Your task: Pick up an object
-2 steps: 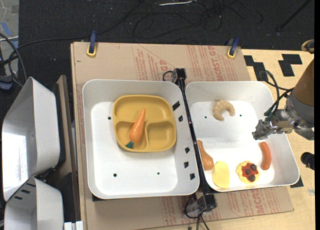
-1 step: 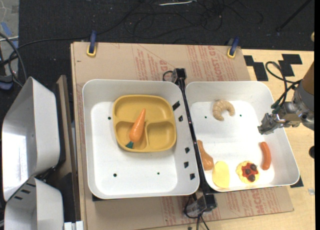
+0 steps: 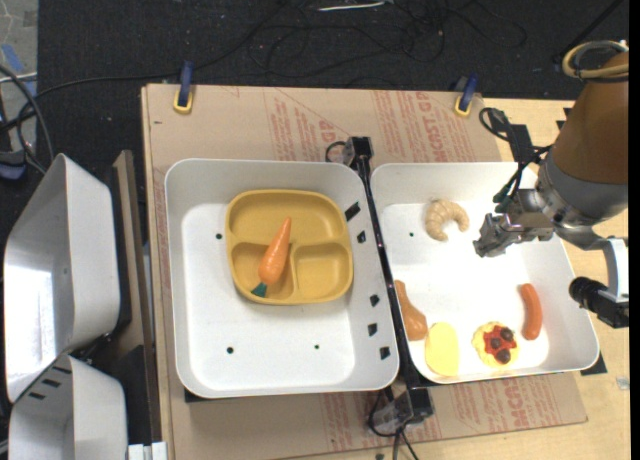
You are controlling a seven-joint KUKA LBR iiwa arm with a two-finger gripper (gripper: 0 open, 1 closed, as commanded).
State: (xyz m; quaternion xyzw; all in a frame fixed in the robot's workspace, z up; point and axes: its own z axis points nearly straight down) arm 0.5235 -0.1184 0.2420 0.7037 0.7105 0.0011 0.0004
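The croissant (image 3: 446,218) sits just left of the gripper (image 3: 493,239) in the right bin (image 3: 470,278), nothing held; whether it is open or closed I cannot tell. It looks light, stiff, smooth plastic — best pinched across its fat middle.

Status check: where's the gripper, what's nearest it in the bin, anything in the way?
Gripper over right bin, nothing seen between fingers. Croissant nearest, to its left, untouched. Sausage and tart nearer the camera. Path unobstructed.
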